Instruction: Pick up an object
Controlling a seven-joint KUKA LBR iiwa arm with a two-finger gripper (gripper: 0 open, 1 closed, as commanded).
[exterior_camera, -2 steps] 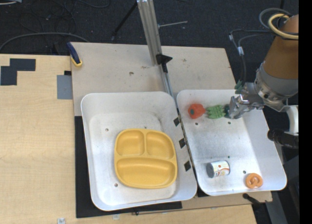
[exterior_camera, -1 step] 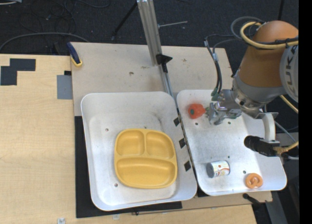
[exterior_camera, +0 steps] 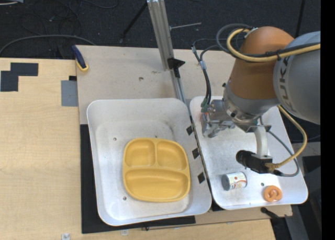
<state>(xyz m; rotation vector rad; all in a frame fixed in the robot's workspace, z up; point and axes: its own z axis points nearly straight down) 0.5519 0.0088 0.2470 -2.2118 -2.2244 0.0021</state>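
Gripper (exterior_camera: 212, 125) hovers low over the rear-left of the right bin (exterior_camera: 293, 194); cannot tell its state from here. Nearest object, a small can (exterior_camera: 234, 181) lying on its side, long axis left-right, sits toward the front edge, with an orange round piece (exterior_camera: 271, 193) beyond. Arm enters from right, wrist bent down.
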